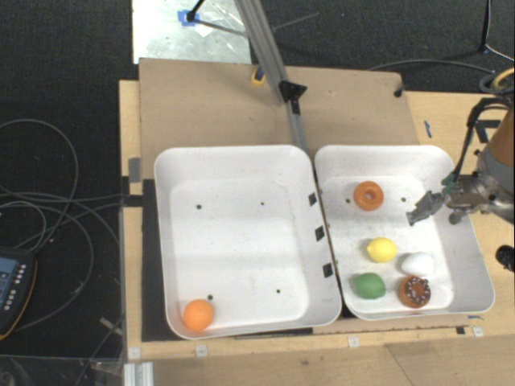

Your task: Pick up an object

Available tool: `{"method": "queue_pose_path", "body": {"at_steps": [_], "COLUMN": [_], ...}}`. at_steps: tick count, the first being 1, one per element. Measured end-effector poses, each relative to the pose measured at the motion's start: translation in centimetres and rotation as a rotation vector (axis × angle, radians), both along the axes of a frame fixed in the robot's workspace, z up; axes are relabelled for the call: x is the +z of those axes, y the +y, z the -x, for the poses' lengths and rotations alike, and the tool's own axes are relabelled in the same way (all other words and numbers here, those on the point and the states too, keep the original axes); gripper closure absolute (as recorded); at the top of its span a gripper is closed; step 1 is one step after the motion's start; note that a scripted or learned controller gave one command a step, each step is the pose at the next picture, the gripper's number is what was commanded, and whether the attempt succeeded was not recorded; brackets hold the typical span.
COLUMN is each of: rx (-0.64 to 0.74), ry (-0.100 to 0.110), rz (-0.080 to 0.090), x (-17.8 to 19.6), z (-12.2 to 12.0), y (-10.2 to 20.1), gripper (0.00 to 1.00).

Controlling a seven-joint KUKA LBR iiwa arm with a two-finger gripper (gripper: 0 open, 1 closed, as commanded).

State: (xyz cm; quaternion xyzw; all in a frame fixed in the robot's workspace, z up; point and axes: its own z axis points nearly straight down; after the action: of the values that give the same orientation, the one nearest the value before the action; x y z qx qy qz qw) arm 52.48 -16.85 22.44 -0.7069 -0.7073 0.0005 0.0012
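Note:
The right bin (463, 240) holds an orange ring-shaped donut (368, 195), a yellow lemon (381, 250), a white egg-like object (417, 264), a green round object (369, 285) and a brown sprinkled donut (414, 292). An orange ball (198, 314) lies in the front left corner of the left bin (233, 163). My gripper (436, 213) hangs over the right bin's right side, to the right of the orange donut and above the white object. Its fingers stand apart, open, with nothing between them.
A grey slanted pole (265, 43) runs from the top of the view down to the gap between the bins. Black clips (319, 233) sit along the edge where the bins meet. Cables and a handheld pendant (12, 280) lie on the floor at the left.

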Motion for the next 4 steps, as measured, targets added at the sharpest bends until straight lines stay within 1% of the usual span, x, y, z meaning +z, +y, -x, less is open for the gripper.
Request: {"method": "queue_pose_path", "body": {"at_steps": [1, 2, 3, 4], "rx": [0.0, -0.002, 0.0, 0.004], "ry": [0.001, -0.006, -0.016, -0.011], "rz": [0.0, 0.0, 0.004, 0.004], "x": [-4.2, -10.2, -8.7, -2.3], "z": [-0.1, 0.0, -0.2, -0.6], "y": [0.4, 0.4, 0.3, -0.1], "gripper": [0.0, 0.0, 1.0, 1.0]}}
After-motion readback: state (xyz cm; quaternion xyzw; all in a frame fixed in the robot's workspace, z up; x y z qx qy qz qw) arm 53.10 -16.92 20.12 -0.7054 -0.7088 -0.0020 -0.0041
